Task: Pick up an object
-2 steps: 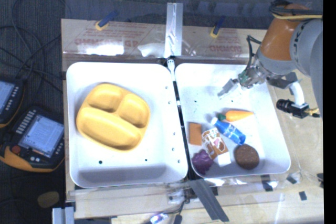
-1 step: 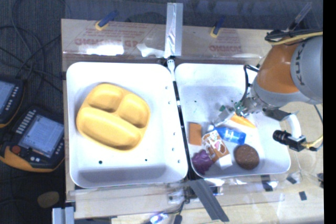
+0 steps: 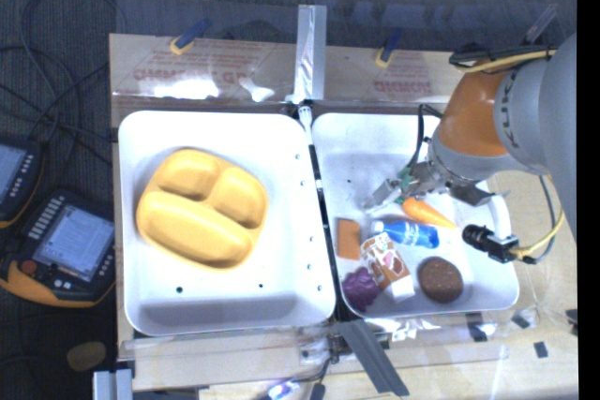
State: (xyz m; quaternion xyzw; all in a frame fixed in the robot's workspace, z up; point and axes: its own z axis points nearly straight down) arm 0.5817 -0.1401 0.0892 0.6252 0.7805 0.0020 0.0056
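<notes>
Far out to the left of the hand (image 3: 401, 185), beyond the table, two control pendants (image 3: 58, 244) on dark carpet with loose black cables.

Nearer, yet well left of the hand, the left bin (image 3: 131, 300), with one big yellow lumpy object (image 3: 200, 206) lying in its middle.

Across the divider, the right bin (image 3: 509, 295), hand lowered into its upper middle, grey arm (image 3: 534, 112) with orange band reaching in from the right. Hand's spread impossible to tell from this angle; nothing seen gripped.

Below and slightly left of the hand, a small tan-orange block (image 3: 348, 237) flat on the bin floor. Further below, a purple cluster (image 3: 359, 287) near the front wall. Straight below the hand, a red-and-white carton (image 3: 386, 259), touching the purple cluster.

Just below and right of the hand, an orange carrot (image 3: 429, 211), the closest thing to it, whether touching or not unclear. Under the carrot, a blue-and-white bottle (image 3: 411, 233) on its side. Lower right of the hand, a brown round disc (image 3: 439, 278), apart from the bottle.
</notes>
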